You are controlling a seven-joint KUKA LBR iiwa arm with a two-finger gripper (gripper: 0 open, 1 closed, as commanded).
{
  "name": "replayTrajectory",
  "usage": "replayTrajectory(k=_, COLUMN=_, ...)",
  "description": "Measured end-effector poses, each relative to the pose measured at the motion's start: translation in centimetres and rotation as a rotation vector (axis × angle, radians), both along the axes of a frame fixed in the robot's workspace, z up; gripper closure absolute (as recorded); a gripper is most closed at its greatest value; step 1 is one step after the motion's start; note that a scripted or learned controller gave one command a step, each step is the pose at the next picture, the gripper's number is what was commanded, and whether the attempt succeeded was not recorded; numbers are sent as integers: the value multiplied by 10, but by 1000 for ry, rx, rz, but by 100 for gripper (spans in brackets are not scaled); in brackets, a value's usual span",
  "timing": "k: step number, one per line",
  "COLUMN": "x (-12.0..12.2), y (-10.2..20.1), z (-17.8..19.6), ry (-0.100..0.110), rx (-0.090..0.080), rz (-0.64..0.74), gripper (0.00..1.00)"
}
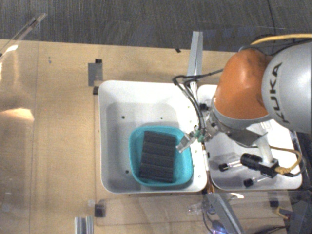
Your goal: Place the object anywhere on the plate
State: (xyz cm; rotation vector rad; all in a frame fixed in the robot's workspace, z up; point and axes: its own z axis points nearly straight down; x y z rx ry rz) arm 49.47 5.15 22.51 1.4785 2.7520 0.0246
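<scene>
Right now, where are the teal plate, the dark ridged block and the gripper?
teal plate (pixel 184 169), camera view, bare right side.
dark ridged block (pixel 157 156), camera view, middle of its top face.
gripper (pixel 185 143), camera view, its tip at the plate's right rim.

The left bin (pixel 114 130) and right bin (pixel 229 178) apparently touch on the bench (pixel 53 145).

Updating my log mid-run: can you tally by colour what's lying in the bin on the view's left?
Teal plate: 1
Black ridged block: 1
Total: 2
</scene>
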Motion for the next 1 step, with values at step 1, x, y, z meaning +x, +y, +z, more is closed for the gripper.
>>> replayTrajectory(k=1, x=2, y=1, z=11, ry=-7, rx=1, rz=1, gripper=100)
